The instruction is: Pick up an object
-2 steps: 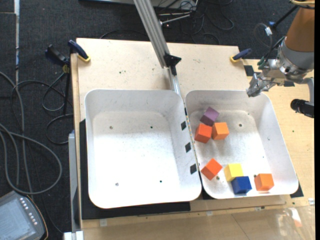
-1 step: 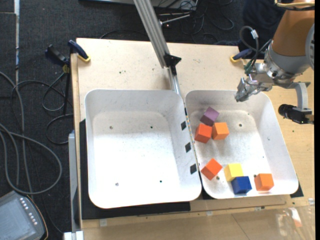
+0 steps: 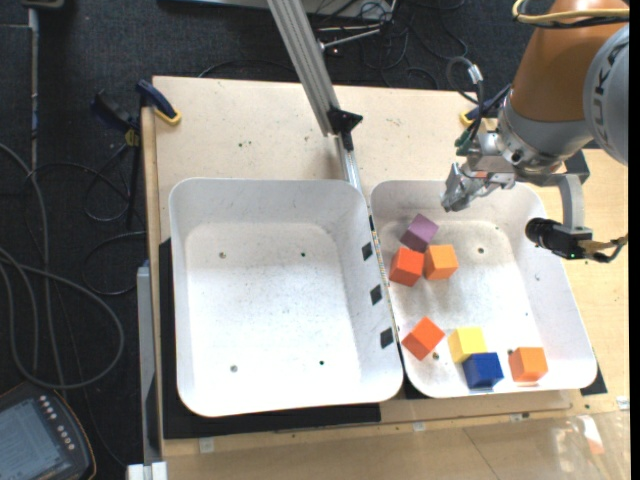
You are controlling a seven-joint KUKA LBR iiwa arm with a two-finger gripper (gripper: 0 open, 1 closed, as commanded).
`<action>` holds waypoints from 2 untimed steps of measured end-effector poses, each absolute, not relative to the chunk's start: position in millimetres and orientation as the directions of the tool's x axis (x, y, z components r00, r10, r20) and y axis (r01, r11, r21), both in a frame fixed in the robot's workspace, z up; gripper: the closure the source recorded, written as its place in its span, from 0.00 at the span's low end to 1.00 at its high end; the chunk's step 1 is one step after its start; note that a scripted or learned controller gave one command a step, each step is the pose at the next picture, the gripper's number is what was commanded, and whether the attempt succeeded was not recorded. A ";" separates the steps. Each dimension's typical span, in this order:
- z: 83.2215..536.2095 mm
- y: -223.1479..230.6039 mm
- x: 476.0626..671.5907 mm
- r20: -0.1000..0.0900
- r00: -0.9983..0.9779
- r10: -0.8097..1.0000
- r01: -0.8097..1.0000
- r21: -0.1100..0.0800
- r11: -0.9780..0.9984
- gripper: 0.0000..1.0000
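The right bin (image 3: 560, 298) holds several small blocks. A purple block (image 3: 421, 231) lies near its upper left, with a red-orange block (image 3: 405, 266) and an orange block (image 3: 441, 261) just below it. Toward the front lie another red-orange block (image 3: 423, 337), a yellow block (image 3: 465, 343), a blue block (image 3: 483, 369) and an orange block (image 3: 528, 364). My gripper (image 3: 458, 197) hangs over the bin's far edge, up and to the right of the purple block, with nothing visible between its fingers.
The left bin (image 3: 200, 268) sits beside the right one. A slanted metal rail (image 3: 310, 58) runs down to the seam between the bins. Cables lie on the dark floor around the bench, and a clamp (image 3: 155, 103) sits at its upper left corner.
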State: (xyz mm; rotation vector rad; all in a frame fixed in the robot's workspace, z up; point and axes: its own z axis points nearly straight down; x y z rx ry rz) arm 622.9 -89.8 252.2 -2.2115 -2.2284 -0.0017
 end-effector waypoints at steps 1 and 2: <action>251.6 -52.1 595.7 0.002 -0.007 1.000 1.000 -0.002 0.007 1.00; 257.4 -0.9 572.1 0.002 -0.008 1.000 1.000 -0.001 0.008 1.00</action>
